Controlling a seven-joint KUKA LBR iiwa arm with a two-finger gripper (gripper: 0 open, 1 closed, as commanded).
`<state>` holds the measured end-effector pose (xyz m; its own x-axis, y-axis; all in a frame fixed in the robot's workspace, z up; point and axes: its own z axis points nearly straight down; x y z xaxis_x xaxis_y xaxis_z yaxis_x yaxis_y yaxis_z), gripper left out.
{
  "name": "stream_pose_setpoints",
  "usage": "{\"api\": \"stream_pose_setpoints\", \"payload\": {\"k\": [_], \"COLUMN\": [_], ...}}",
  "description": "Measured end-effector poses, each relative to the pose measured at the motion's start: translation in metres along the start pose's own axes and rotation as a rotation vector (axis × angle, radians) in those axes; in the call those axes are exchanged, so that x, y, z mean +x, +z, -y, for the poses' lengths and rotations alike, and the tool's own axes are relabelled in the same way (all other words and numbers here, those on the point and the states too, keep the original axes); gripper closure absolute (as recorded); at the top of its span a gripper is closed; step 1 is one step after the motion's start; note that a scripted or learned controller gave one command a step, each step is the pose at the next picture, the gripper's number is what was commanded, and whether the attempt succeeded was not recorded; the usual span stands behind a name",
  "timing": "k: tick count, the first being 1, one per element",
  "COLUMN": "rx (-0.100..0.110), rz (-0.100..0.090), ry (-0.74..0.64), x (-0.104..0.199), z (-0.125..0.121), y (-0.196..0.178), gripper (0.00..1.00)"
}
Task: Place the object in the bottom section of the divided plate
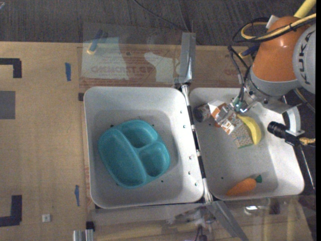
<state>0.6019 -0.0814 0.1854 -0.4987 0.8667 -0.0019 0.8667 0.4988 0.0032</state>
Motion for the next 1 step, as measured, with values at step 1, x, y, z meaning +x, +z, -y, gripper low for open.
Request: {"api": "stream_pose_setpoints", "payload": {"k": [1], "rx": [0.001], "rz": [-0.001], "ry": [-0.213], "x": [0.0692], "z": [-0.0456], "y": [0.0001], "gripper": [1.00]}}
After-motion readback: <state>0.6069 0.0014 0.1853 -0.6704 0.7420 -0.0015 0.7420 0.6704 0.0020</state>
